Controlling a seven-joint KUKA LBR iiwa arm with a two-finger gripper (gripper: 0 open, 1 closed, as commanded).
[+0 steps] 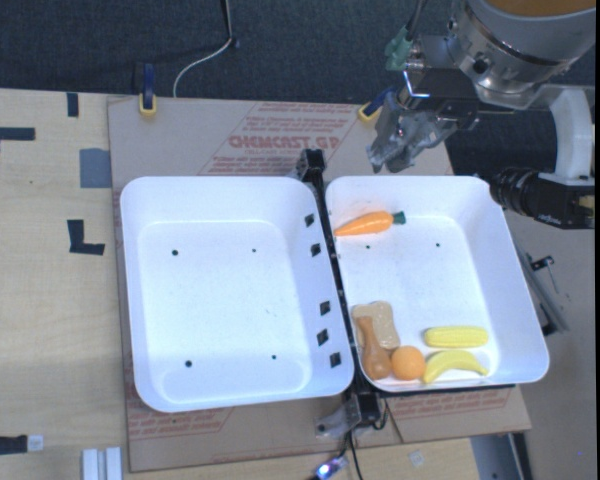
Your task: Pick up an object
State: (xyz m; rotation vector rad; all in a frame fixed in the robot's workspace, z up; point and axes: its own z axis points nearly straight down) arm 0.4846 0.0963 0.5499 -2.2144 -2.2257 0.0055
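The right bin [500,230] holds an orange carrot [364,224] with a green tip near its far left side. At its near edge lie a tan and brown bread-like piece [376,334], a small orange ball [408,364], a yellow corn cob [456,337] and a yellow banana [454,366]. My gripper [393,153] hangs above the far rim of the right bin, up and right of the carrot, with nothing between its fingers that I can see.
The left bin [140,268] sits beside the right one, joined by a black hinge strip [324,268]. Both rest on a cardboard sheet [260,143]. A yellow clamp [147,103] and a white cable [205,53] lie at the back.
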